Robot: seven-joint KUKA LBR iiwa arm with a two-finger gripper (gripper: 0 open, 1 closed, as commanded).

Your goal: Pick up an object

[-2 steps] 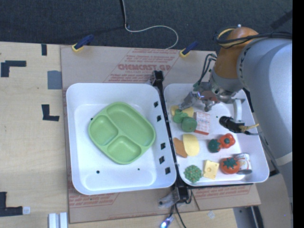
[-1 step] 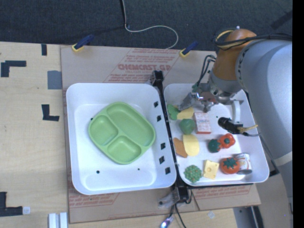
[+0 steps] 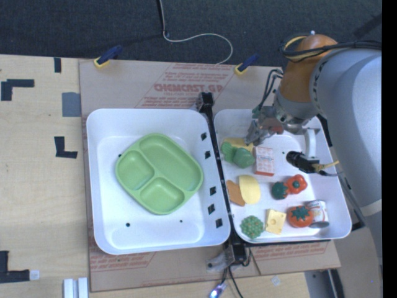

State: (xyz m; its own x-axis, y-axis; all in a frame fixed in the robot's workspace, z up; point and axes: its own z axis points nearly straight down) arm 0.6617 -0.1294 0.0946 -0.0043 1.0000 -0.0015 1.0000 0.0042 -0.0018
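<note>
Nearest target: a green toy vegetable (image 3: 243, 158) in the far left part of the right bin (image 3: 340, 194), touching a yellow piece (image 3: 228, 146); a small white and red carton (image 3: 265, 161) lies just beside it on the right.
Gripper: the gripper (image 3: 257, 132) hangs low over the far side of the right bin, just above the green piece; whether it is spread or pressed together I cannot tell from here.
Progress: nothing looks lifted; as I judge it, the pick is yet to be done, with the closing and raising left.
Other toys: a yellow wedge (image 3: 250, 189), broccoli (image 3: 252, 226), cheese cube (image 3: 276, 220), tomato (image 3: 299, 215), red pepper (image 3: 297, 184).
Left bin: the left bin (image 3: 102, 166) holds a green divided plate (image 3: 159, 173).
Surface: cardboard sheet (image 3: 180, 89) on the bench (image 3: 37, 185), clamped at its far edge.
Room: dark carpet (image 3: 74, 11) beyond, a white cable (image 3: 186, 39) across it.
</note>
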